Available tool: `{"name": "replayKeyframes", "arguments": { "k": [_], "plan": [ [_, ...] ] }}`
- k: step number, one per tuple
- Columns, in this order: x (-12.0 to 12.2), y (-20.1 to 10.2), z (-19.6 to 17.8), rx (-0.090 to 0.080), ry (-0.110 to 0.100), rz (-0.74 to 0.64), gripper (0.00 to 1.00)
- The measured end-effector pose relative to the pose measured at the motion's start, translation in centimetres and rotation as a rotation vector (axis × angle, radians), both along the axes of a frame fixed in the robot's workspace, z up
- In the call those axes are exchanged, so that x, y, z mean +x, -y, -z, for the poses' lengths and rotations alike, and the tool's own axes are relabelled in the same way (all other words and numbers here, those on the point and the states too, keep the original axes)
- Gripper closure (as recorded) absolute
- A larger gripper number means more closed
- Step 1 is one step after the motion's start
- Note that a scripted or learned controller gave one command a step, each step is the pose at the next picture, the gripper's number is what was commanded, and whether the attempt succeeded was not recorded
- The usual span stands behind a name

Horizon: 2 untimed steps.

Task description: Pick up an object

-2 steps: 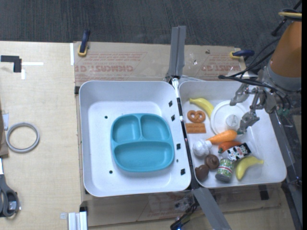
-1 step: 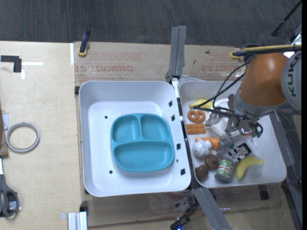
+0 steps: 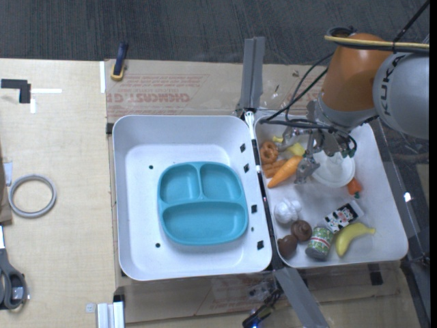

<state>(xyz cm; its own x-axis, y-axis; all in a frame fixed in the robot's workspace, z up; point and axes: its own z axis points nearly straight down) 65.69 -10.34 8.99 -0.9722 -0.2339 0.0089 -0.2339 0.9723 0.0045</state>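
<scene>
Jaws (image 3: 308,161) open, hanging over carrot (image 3: 283,171) in right bin (image 3: 389,210); nothing between fingers.

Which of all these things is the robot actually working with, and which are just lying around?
Part of the job:
gripper
right bin
carrot
banana
garlic bulb
small can
clear cup

Just lying about:
blue divided plate in the left bin
tape roll
scissors
blue clip

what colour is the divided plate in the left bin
Light blue, a turquoise shade. The divided plate shows plainly in the camera view, lying in the left bin.
</scene>
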Motion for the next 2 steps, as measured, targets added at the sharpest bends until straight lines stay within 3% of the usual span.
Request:
{"name": "replayKeyframes", "arguments": {
  "k": [1, 2],
  "plan": [
    [0.4, 0.0, -1.2, -0.003, 0.016, -0.001, 1.0],
    [-0.1, -7.4, -10.3, -0.004, 0.015, 0.3, 1.0]
  ]
}}
